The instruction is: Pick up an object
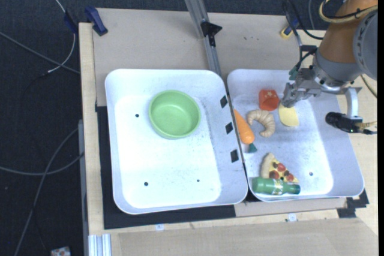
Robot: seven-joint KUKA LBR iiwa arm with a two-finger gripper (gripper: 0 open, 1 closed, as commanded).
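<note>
We cannot tell how the jaws stand; the gripper (292, 96) hangs low in the right bin (336, 171), its tip between a red block (268, 98) and a yellow piece (288, 117). Just beside these we see a croissant (262, 121) and a carrot (243, 126). Nearer the front lie a pizza slice (278, 169) and a green bottle (275, 187). The left bin (126, 189) holds a green bowl (174, 113).
</note>
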